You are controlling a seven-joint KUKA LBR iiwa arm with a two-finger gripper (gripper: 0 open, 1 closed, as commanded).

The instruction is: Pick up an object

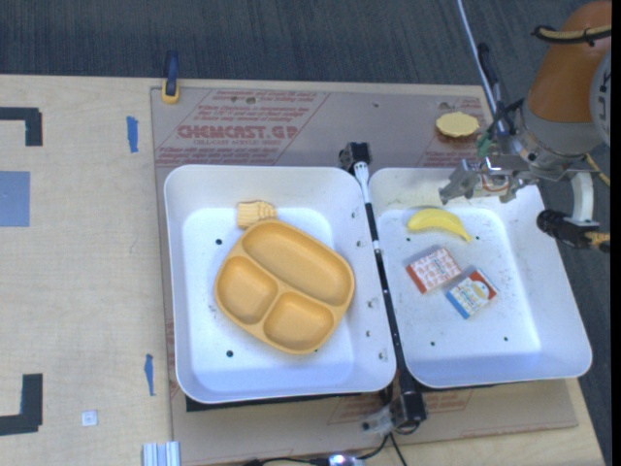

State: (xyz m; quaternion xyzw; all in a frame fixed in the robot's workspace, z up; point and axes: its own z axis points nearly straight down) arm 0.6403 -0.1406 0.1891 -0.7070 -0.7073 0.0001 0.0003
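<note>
In the right bin (543, 343) lie a yellow banana (439, 222), a red and white packet (433, 269) and a small blue and red carton (472, 292). The left bin (189, 289) holds a yellow divided plate (283, 285) with a small tan piece (255, 213) at its upper left edge. My gripper (464, 184) hangs over the right bin's far edge, just up and right of the banana, with nothing visibly held.
A round tan cookie-like piece (457, 125) lies on the cardboard behind the right bin. A black clamp (356, 155) sits between the bins at the back. Blue tape marks dot the wooden bench on the left.
</note>
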